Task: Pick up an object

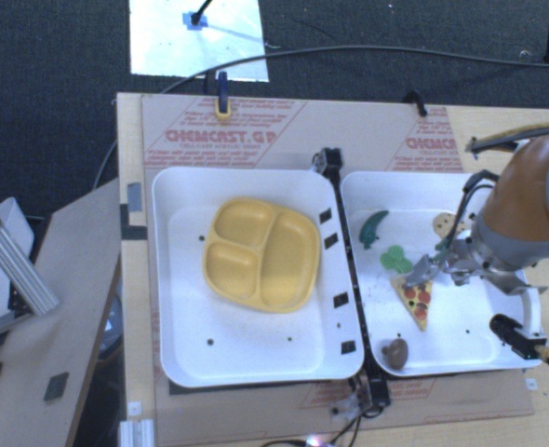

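Observation:
In the right bin [461, 352] lie a pizza-slice toy [416, 298], a light green leafy piece [395, 258], a dark green pepper-like piece [372, 227], a brown lump [395, 352] at the front edge and a tan piece [445, 223] partly hidden by the arm. My gripper [426, 270] hangs low just right of the light green piece and above the pizza slice's upper end. Nothing is visibly held between its fingers.
The left bin [191, 343] holds a yellow divided plate [261, 253]. A black divider with clips [344, 268] runs between the bins. The arm's grey and orange body [526, 212] covers the right bin's far right side. A cable crosses the bench's back.

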Controlling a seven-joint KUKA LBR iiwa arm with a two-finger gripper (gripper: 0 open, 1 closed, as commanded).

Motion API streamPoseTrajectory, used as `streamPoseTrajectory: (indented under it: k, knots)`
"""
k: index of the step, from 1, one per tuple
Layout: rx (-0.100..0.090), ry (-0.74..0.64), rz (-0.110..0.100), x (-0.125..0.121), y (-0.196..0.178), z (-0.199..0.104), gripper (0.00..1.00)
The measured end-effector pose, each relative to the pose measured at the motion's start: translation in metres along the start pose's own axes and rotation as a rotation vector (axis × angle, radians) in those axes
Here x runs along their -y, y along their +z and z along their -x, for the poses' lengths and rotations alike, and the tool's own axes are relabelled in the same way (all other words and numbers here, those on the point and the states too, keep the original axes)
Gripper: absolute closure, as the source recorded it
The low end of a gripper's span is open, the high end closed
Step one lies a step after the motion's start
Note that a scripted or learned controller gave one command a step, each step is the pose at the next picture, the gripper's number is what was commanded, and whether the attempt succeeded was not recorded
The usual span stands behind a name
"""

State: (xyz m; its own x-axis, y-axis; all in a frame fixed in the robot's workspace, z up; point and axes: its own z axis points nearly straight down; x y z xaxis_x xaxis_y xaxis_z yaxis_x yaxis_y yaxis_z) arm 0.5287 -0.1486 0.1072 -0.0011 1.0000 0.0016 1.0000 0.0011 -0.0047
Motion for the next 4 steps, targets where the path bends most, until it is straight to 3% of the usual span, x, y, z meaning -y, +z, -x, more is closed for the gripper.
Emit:
streamPoseTrajectory:
  k: [1, 2, 4]
  knots:
    - [-0.002, 0.0, 0.008, -0.003, 0.02, -0.001, 0.0]
    - [0.0, 0.0, 0.016, -0.006, 0.009, 0.0, 1.0]
    - [0.003, -0.004, 0.009, -0.003, -0.082, 0.002, 1.0]
